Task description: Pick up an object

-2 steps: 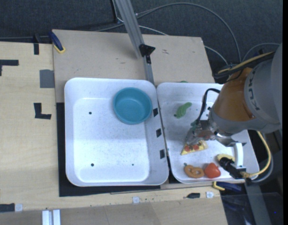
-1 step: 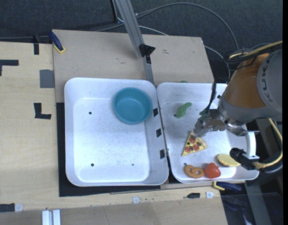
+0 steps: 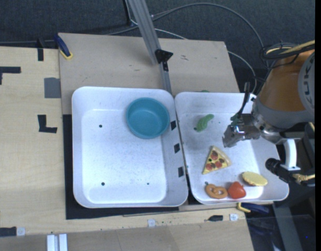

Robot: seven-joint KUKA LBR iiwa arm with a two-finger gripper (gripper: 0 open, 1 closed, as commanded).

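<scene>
The right bin point(image 3: 198, 104) holds a green toy vegetable point(image 3: 204, 122), a pizza slice point(image 3: 216, 160), an orange ring-shaped piece point(image 3: 216, 191), a red tomato-like piece point(image 3: 237, 190) and a yellow bun-like piece point(image 3: 254, 179). My gripper point(image 3: 232, 138) hangs over the right bin, right of the green piece and above the pizza slice. Nothing is visibly held by it. A blue bowl point(image 3: 147, 117) sits at the back of the left bin point(image 3: 98, 156).
A grey metal pole point(image 3: 150, 33) slants in from the top to the gap between the bins. Cables point(image 3: 213, 9) loop behind the bench. The arm's orange and grey body point(image 3: 288, 95) covers the right bin's far right side.
</scene>
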